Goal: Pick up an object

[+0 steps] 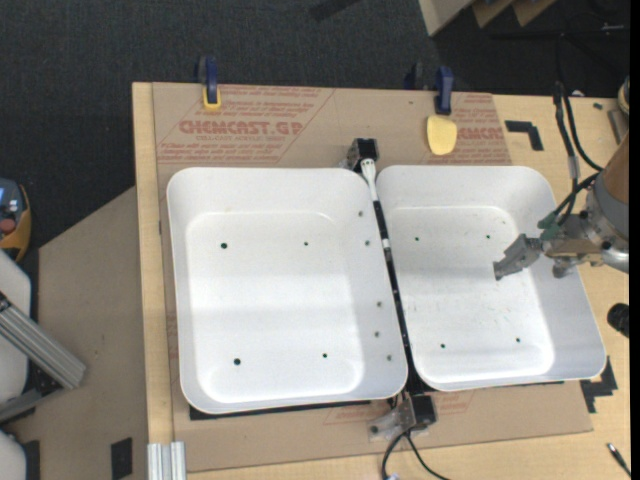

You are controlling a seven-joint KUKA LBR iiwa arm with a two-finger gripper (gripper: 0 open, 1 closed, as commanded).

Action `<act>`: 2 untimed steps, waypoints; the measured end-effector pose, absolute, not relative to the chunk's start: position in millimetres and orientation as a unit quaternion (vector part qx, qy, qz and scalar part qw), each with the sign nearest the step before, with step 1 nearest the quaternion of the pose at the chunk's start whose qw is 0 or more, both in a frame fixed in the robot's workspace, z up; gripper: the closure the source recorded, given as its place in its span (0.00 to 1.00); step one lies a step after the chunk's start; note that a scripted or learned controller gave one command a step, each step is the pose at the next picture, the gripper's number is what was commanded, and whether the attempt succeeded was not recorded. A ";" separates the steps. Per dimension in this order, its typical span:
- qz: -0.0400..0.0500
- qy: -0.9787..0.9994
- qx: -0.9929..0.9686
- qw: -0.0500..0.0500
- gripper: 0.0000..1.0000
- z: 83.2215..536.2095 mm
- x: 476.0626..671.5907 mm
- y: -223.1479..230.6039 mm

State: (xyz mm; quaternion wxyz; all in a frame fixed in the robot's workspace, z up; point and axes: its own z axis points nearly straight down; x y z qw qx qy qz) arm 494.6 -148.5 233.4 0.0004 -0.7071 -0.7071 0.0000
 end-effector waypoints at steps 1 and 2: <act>-0.005 -0.707 -0.707 -0.010 0.00 455.1 511.3 -178.4; -0.001 -0.708 -0.707 -0.004 1.00 455.9 510.8 -177.0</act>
